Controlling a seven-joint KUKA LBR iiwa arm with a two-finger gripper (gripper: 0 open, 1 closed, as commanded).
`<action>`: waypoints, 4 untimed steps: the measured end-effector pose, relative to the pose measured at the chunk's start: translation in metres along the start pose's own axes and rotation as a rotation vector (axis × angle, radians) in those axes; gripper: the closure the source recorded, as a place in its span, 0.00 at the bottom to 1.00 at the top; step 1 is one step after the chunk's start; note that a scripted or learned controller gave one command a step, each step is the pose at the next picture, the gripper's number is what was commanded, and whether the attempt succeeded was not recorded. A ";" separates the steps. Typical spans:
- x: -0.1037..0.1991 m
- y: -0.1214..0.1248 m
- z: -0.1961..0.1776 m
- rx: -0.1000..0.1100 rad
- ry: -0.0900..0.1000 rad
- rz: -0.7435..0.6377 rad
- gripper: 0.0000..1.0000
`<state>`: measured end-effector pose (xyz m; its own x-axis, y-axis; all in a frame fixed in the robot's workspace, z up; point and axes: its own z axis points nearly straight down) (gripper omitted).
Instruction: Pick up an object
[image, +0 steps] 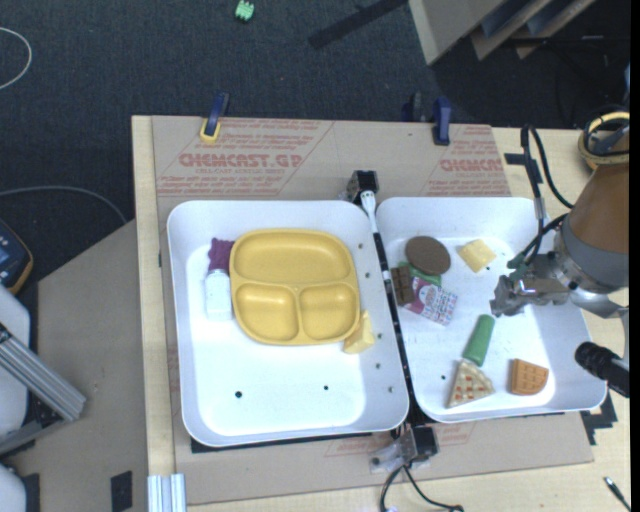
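- The brown table (300, 150) has red words that read "CHEMCAST".
- The left bin (280, 400) has a yellow plate (295, 285) in it.
- The right bin (450, 215) has a brown cookie (428, 254), a green stick (479, 339) and a pizza slice (468, 383).
- The pincer (507, 297) hangs just above the green stick with nothing in it. I cannot tell if it is apart or together.
- I think it needs to go down next and grab the stick.
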<state>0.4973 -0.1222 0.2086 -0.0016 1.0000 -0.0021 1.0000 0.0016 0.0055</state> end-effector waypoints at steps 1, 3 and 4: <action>0.000 0.001 -0.017 0.001 0.000 0.000 1.00; 0.080 0.078 -0.009 0.001 0.002 -0.003 1.00; 0.124 0.112 -0.011 0.000 0.003 -0.004 1.00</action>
<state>0.6090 0.0021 0.2204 -0.0057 1.0000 0.0005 1.0000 0.0057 0.0057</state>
